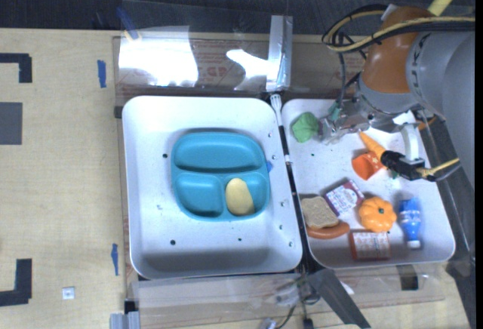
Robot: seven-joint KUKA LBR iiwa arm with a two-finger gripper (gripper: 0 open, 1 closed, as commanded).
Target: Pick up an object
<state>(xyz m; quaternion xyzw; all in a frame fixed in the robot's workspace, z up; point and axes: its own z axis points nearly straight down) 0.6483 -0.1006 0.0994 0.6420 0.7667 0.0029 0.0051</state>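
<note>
Gripper [337,126]: located in the upper part of the right bin [445,244], at the end of the arm [423,63] that enters from the upper right of the frame. The metal finger assembly points left, toward a green object [305,126] lying in the bin's upper left corner. The tip sits just beside that object, possibly touching it; contact cannot be confirmed from this angle. Whether the jaws stand wide or narrow cannot be told, and nothing is visibly gripped between them.

Right bin contents, working outward: an orange piece [368,163] lies just below and right of the gripper. Lower down are a small packet [343,197], a bread slice [317,210] with a sausage [326,229] against its lower edge, a pumpkin [376,214], a blue bottle [410,219] and a red can [370,244] at the bottom edge. These lie close together, several touching.

Left bin [143,169]: holds a blue tray [200,161] with a yellow item [239,196] in its lower right compartment. Well apart from the gripper.

Assessment: the approach appears made, with the green object the likely target. No lift is evident; every item rests on a bin floor. Securing a grasp and raising the object remain outstanding.
</note>
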